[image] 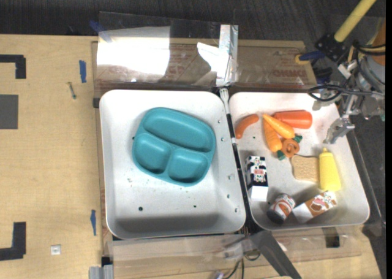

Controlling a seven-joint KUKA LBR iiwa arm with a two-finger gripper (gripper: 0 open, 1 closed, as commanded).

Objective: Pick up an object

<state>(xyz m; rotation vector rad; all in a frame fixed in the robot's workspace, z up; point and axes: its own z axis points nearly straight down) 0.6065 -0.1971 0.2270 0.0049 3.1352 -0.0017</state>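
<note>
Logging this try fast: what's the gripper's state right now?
Gripper: cannot be told; it sits over the right bin's far right edge, with nothing seen held in it.

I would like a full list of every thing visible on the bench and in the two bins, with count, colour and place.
bins: 2, white, side by side on the bench
divided plate: 1, teal, middle of the left bin
sausage: 1, orange-red, right bin, upper left
carrots: 2, orange, right bin, upper middle
long orange-red piece: 1, right bin, top
toast slice: 1, tan, right bin, centre
yellow bottle: 1, right bin, right side
black-and-white carton: 1, right bin, left side
small cans: 2, red and white, right bin, bottom
claw: 1, grey metal, over the right bin's upper right corner
</note>
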